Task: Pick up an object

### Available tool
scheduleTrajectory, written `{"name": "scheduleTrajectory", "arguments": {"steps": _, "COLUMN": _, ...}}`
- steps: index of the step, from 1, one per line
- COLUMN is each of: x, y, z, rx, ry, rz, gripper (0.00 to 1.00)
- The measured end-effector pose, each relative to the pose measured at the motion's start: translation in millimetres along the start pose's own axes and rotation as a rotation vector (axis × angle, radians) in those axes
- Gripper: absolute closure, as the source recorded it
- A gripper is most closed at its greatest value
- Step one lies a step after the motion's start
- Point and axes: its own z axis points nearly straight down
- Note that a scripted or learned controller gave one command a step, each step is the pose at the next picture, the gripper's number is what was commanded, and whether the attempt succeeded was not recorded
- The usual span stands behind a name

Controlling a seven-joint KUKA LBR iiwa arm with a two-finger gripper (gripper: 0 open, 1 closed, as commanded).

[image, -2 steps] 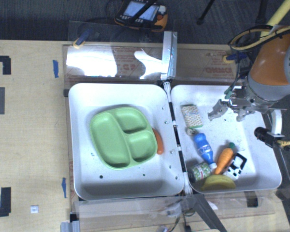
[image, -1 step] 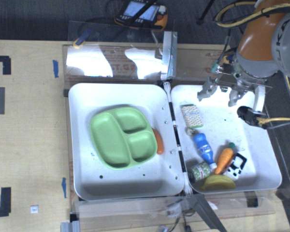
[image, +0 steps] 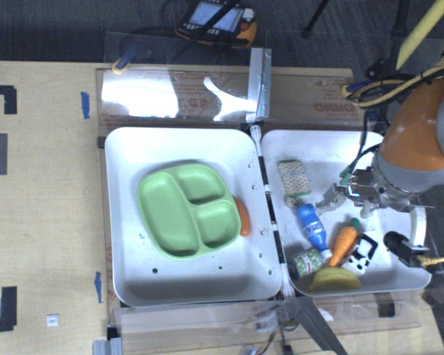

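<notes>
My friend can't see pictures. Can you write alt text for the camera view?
The arm's gripper hovers in the right bin above a blue bottle, a toy carrot, a can and a banana. The left bin holds a green tray.

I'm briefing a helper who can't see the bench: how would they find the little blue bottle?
Look in the right-hand white bin, near its middle. The small blue plastic bottle lies there on its side with its white cap end towards the green compartment plate's bin, beside an orange toy carrot. It is the only blue item there.
</notes>
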Motion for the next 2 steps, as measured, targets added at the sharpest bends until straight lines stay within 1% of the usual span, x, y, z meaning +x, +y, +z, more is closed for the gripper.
{"name": "scheduleTrajectory", "arguments": {"steps": 1, "x": -54.5, "y": -36.6, "z": 62.9, "rx": -0.005, "ry": 0.000, "rz": 0.126, "gripper": 0.00}}
{"name": "scheduleTrajectory", "arguments": {"steps": 2, "x": -55.4, "y": -35.5, "z": 52.2, "rx": -0.010, "ry": -0.001, "rz": 0.128, "gripper": 1.00}}
